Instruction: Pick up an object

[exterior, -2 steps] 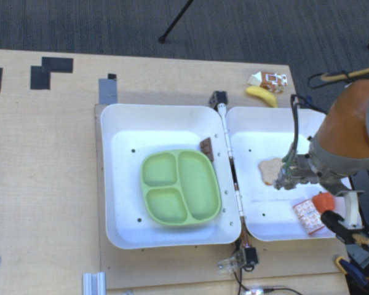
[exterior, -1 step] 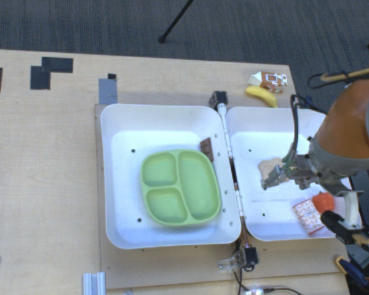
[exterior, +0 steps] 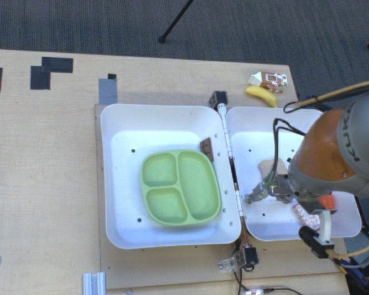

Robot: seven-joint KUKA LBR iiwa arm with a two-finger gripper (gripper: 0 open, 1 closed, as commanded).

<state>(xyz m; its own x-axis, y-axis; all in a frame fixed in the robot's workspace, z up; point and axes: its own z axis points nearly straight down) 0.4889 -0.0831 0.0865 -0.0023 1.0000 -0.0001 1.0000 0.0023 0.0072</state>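
My gripper hangs low over the left part of the right bin, under the orange-banded wrist. A beige rounded object lies just behind it, partly hidden by the arm. A pink and white patterned item lies near the bin's front right, under the wrist. In the left bin sits a green divided plate, with a small brown piece at its back right corner. I see nothing held by the gripper.
A yellow banana and a small white and orange box lie on the bench behind the right bin. A black clamp sits where the two bins meet. Cables trail at the front edge.
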